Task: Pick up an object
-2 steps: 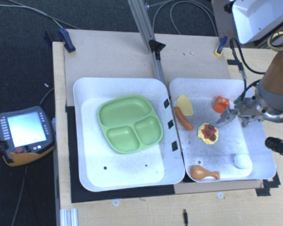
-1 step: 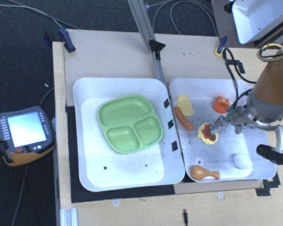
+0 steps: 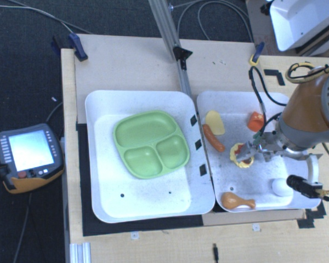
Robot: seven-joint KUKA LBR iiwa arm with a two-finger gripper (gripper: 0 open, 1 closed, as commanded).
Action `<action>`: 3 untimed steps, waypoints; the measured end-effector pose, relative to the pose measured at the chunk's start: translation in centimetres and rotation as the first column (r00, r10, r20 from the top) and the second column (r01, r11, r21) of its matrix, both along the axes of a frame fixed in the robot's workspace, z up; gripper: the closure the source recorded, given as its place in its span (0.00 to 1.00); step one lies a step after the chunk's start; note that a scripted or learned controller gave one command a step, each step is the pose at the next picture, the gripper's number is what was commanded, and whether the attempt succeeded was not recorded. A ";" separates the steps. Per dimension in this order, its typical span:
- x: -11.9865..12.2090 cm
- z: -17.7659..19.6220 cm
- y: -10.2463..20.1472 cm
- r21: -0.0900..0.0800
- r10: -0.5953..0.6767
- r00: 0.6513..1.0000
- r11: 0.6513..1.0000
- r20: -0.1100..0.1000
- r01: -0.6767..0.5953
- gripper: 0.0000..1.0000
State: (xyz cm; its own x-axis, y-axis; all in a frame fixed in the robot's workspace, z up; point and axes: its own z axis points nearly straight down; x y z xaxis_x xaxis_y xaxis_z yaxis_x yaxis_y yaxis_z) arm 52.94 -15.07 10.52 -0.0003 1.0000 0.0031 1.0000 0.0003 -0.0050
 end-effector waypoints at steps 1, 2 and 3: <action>0.2 -1.9 0.1 -0.001 0.001 1.000 1.000 0.005 -0.001 0.00; 0.3 -0.7 -0.1 -0.005 -0.001 1.000 1.000 0.011 0.001 1.00; 0.2 3.7 0.1 -0.004 0.001 1.000 1.000 0.009 -0.001 1.00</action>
State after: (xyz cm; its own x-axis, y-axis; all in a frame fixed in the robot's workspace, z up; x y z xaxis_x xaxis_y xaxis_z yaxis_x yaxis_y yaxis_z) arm 53.09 -14.99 14.18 -0.0012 1.0000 -0.0010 1.0000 0.0012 0.0044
